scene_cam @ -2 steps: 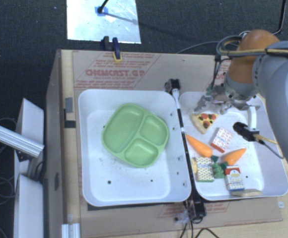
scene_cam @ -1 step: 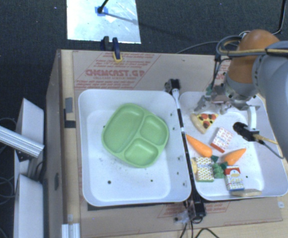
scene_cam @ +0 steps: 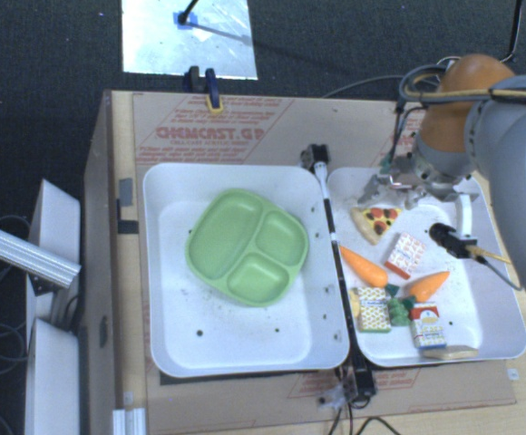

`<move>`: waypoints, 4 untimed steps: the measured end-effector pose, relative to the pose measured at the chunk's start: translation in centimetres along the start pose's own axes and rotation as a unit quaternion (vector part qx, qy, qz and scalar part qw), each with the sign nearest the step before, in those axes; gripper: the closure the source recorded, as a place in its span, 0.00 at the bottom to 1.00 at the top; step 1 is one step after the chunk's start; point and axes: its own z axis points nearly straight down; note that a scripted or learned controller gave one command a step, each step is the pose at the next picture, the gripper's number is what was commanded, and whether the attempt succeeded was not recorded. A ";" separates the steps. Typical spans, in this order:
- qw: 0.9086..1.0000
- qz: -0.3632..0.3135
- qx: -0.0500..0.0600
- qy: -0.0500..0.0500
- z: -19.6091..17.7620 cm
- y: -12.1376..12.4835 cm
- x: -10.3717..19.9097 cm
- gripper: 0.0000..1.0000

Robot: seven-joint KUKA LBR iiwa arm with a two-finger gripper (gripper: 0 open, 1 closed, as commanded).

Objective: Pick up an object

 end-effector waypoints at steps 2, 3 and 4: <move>1.000 -0.001 0.000 -0.001 0.0 0.0 2.8 0.00; 1.000 0.000 0.000 0.000 0.0 0.0 2.1 0.00; 1.000 0.001 0.000 0.000 0.0 0.0 1.5 0.00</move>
